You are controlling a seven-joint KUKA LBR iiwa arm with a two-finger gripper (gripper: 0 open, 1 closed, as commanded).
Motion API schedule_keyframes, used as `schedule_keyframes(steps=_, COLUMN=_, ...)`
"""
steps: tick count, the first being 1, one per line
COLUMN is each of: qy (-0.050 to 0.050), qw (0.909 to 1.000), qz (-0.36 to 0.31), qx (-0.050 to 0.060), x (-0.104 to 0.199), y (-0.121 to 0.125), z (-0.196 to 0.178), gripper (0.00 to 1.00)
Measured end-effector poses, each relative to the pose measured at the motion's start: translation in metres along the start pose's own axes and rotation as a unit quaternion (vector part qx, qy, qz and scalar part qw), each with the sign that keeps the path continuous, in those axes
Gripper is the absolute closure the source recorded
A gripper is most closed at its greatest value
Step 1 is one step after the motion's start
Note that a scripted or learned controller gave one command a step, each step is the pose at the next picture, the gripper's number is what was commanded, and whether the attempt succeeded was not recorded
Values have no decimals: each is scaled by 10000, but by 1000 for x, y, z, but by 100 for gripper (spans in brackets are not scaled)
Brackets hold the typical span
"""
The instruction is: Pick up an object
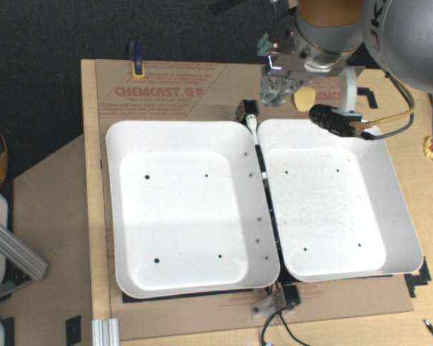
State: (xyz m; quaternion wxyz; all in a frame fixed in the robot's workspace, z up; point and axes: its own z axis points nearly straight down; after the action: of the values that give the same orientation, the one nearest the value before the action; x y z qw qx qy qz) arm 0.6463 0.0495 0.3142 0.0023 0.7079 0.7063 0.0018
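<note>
While looking down on the bench, find the grey metal two-finger gripper (276,92) beyond the far rims of both bins, above the brown cardboard sheet (173,85) with red lettering. Cannot tell whether open or closed: too small and cluttered there. Just right of the gripper, see a small pale yellow rounded object (304,97), close to the far rim of the right-hand shallow white plastic bin (393,207). Cannot tell whether lying on the cardboard or lifted, nor whether touching the gripper. Beside that bin, see the left-hand shallow white plastic bin (119,193), rims side by side along a black strip (264,186). Near the cardboard's far edge, note a blue and yellow clamp (136,58).
</note>
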Motion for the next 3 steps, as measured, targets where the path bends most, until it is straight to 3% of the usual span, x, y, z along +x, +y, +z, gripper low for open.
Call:
schedule_keyframes(steps=1, qy=-5, qw=10000, qz=5, qx=-7, x=-48, y=10, z=-39, gripper=100)
schedule_keyframes(steps=2, qy=13, qw=10000, qz=-45, qx=77, x=32, y=4, z=44, gripper=100)
schedule_keyframes(steps=3, qy=1, qw=10000, qz=0, qx=3, x=-7, y=2, z=5, gripper=100)
